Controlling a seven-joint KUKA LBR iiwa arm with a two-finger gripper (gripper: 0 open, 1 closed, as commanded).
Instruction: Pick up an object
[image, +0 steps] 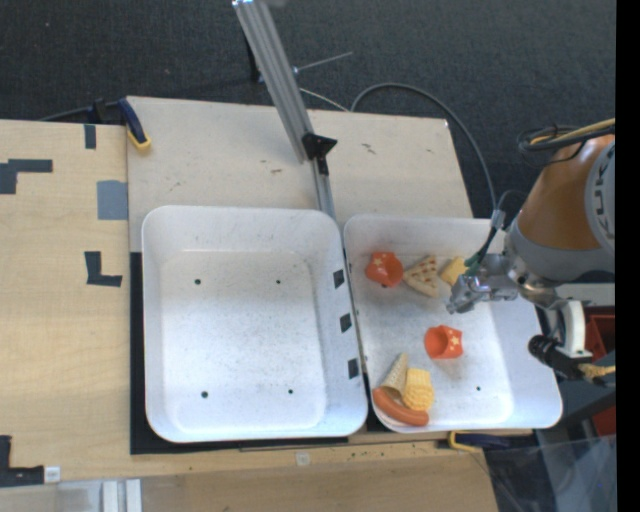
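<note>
My gripper (462, 298): it is low over the right bin (520, 395), near the far right part of it, coming in from the right side.
My fingers: they are small and blurred in this view, so I cannot tell how far they are open, and I see nothing clearly between them.
What I touch: the tip is just beside a small yellow piece (453, 270) and a tan wedge (423, 276); if it really touches them, I cannot tell.
Red pepper-like toy (383, 268): it lies in the far left part of the right bin, left of the tan wedge, apart from my gripper.
Orange cup-like object (443, 342): it lies in the middle of the right bin, near my gripper and a little toward the front.
Front group: a yellow corn-like piece (416, 388) with a pale cone shape (396, 370) beside it, and a red sausage (399, 408) at the front edge, all close together.
Left bin (160, 300): white, side by side with the right bin on the table (60, 330).
My arm (565, 215): the orange band is above the wrist, at the right side.
</note>
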